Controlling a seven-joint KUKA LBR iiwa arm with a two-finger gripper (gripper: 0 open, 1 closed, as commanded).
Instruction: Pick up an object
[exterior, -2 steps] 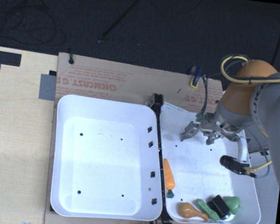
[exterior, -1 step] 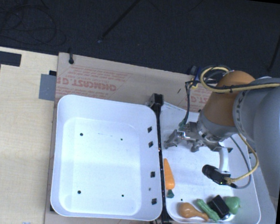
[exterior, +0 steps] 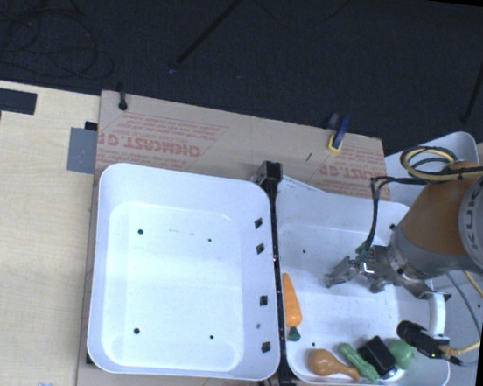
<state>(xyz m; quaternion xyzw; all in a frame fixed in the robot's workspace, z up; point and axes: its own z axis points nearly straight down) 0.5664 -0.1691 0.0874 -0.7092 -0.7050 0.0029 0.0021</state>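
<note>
Currently the claw hangs over the middle of the right bin, its fingers spread apart and pinching nothing. At its seven o'clock, an orange carrot lies against the bin's left wall. At five o'clock, a tan pear-shaped toy, a green piece and a black block cluster by the near rim. The left bin sits at nine o'clock.

Single fixed camera above the bench, looking down at a slant. Both white bins fall in frame: left bin near centre, right bin toward 3 o'clock. Dark floor with cables fills the far band at 12 o'clock. Arm enters from 3 o'clock. Mid-range framing; wooden benchtop spans 9 o'clock.
</note>
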